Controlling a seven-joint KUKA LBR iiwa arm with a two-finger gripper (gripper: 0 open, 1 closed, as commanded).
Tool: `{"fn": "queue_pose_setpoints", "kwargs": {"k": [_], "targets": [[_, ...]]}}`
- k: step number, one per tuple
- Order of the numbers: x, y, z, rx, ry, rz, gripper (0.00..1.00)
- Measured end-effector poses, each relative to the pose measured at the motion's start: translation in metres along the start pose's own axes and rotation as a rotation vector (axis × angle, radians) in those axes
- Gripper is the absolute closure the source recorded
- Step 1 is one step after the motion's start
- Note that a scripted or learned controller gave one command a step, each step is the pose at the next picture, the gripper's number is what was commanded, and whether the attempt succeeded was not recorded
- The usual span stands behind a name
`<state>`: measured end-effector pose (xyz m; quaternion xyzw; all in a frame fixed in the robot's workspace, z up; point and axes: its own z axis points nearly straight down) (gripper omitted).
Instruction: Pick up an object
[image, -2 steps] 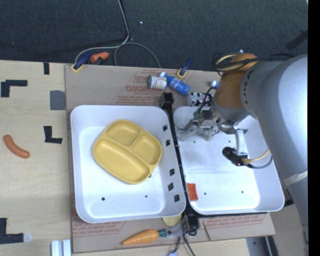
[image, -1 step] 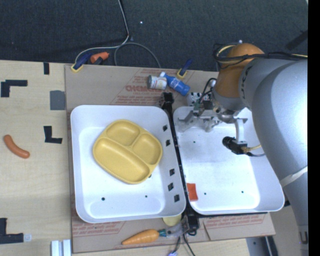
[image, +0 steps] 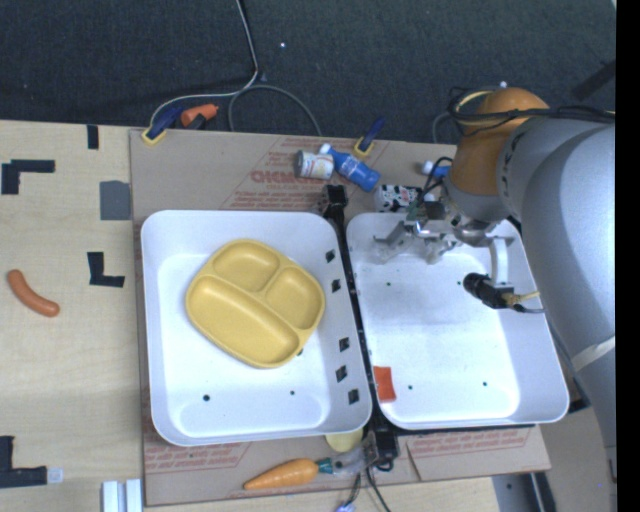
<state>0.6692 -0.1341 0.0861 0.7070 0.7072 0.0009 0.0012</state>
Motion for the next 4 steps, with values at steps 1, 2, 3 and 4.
{"fn": "queue_pose_setpoints", "kwargs": {"k": [1, 2, 3, 4], "targets": [[0.039, -0.006, 0.001, 0.002, -0.001, -0.003, 0.0], [0.037, -0.001, -0.013, 0.003, 0.001, -0.002, 0.0], [0.033, -0.019, 0.0, -0.001, -0.001, -0.001, 0.0], [0.037, 0.0, 0.001, 0.001, 0.0, -0.001, 0.0]]}}
